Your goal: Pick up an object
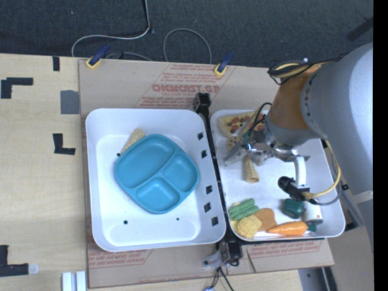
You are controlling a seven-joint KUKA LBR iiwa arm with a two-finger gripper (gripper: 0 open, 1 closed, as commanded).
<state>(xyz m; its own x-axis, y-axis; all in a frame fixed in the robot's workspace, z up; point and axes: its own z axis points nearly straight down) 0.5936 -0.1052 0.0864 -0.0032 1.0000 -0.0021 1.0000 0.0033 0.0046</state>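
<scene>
Arm point(339, 102): grey, orange-banded, reaching in over the right bin point(336, 223).
Gripper point(242, 150): low in that bin, finger state hidden.
Cone point(251, 171): just beside gripper.
Carrot point(288, 228): front edge.
Blue plate point(157, 173): left bin point(103, 162).

The tool point(241, 152) is seen low in the right bin point(337, 218), a cone point(251, 171) just below it; a blue plate point(157, 173) lies well left.

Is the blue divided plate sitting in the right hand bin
No, the blue divided plate lies in the left bin, while the right bin holds the toy foods.
</scene>
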